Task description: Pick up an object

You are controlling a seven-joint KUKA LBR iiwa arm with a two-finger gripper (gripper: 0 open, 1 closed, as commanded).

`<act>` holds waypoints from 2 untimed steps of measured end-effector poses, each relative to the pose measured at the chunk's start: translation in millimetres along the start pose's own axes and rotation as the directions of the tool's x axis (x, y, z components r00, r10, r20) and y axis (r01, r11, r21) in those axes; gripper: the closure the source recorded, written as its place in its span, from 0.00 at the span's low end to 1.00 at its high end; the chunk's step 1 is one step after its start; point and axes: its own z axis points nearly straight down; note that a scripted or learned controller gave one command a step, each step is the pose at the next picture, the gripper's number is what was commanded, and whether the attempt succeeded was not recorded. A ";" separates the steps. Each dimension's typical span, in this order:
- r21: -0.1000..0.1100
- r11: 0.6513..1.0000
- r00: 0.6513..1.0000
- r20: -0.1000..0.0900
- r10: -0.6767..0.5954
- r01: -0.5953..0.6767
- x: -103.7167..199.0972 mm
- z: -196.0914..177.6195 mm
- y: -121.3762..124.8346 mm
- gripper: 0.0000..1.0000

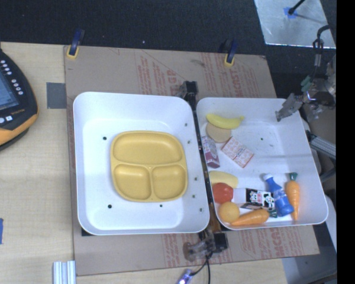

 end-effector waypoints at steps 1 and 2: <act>0.001 1.000 1.000 0.000 -0.003 0.003 87.2 52.9 -20.0 0.00; 0.002 1.000 1.000 0.000 -0.002 0.002 91.7 144.6 -57.3 0.00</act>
